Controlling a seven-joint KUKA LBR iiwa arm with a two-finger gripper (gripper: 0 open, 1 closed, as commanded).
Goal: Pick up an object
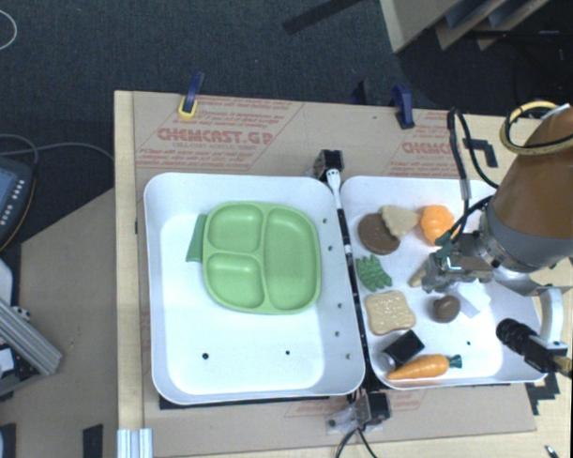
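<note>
Down in the right bin, the claw hovers — spread or pinched, I cannot tell. Just beside it lies a brown lump, with the cracker near. Center over the lump, descend straight — avoid nudging neighbours.

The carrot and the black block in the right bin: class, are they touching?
Touching. The camera view shows the black block lying against the carrot's upper edge near the front of the right bin, with no white floor between them.
</note>
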